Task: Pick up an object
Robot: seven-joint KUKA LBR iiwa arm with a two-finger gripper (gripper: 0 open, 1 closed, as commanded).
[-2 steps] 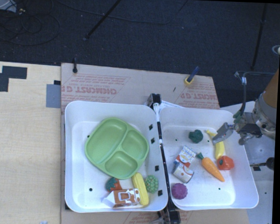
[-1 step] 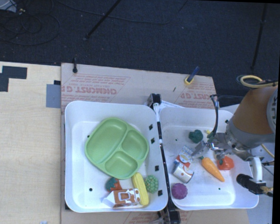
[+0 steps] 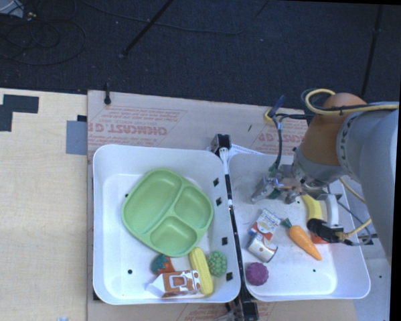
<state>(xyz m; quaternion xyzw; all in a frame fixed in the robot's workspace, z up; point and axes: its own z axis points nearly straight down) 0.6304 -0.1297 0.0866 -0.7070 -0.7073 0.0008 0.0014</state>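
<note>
While the pincer [image 3: 274, 188] hangs low near the right bin's [image 3: 354, 289] back edge, its fingers spread wide around nothing, a toy carrot [image 3: 304, 242] lies nearer the front.

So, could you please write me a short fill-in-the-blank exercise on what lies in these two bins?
1. The green divided plate lies in the ____ bin.
2. The toy carrot lies in the ____ bin.
3. The purple ball sits in the same bin as the ____ arm's gripper.

Missing words: left; right; grey
</note>
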